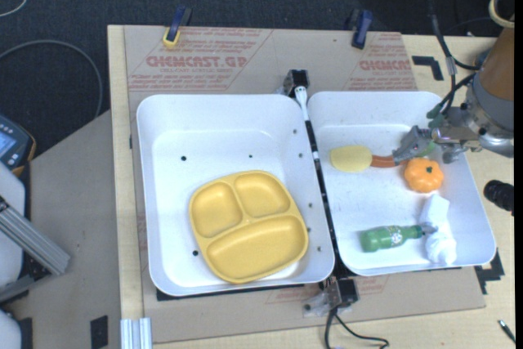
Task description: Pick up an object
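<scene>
The right bin (368, 114) holds a yellow spoon-like piece (351, 158) with an orange handle, a small orange fruit (424, 175), a green bottle (390, 238) lying on its side, and a white crumpled object (437, 231). My gripper (418, 143) reaches in from the right and hangs over the bin's upper right part. It sits just above the orange fruit and at the end of the spoon's handle. Nothing can be seen held in it.
The left bin (163, 127) carries a yellow divided plate (248, 225) in its lower half. A black ridge (315, 167) separates the two bins. Cables run near the arm (490, 106) at the right, and clamps (173, 27) sit along the board's far edge.
</scene>
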`<state>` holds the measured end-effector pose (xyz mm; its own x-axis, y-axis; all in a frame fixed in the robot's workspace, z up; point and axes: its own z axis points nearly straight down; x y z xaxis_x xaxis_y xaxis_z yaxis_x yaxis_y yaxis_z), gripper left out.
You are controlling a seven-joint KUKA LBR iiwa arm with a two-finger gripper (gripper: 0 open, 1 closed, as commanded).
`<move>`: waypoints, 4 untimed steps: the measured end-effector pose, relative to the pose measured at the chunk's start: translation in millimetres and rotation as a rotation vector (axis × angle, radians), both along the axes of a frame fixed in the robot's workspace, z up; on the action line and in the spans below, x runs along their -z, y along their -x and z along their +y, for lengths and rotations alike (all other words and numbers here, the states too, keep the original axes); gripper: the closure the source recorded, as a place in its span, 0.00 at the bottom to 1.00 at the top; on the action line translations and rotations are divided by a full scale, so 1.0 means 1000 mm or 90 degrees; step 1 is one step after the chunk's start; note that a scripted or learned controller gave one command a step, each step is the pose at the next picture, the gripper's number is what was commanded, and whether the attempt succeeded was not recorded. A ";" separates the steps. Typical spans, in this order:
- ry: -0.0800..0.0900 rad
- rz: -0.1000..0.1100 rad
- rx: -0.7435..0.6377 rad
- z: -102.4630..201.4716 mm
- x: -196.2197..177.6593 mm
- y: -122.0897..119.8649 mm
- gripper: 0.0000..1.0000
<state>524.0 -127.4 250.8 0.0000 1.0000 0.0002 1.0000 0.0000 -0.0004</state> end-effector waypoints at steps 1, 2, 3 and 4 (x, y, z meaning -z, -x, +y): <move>0.001 -0.015 -0.004 0.055 -0.216 0.007 0.00; 0.001 -0.004 -0.001 0.054 -0.217 0.007 1.00; -0.001 -0.007 -0.006 0.136 -0.289 -0.004 1.00; -0.001 0.001 -0.005 0.186 -0.285 0.047 1.00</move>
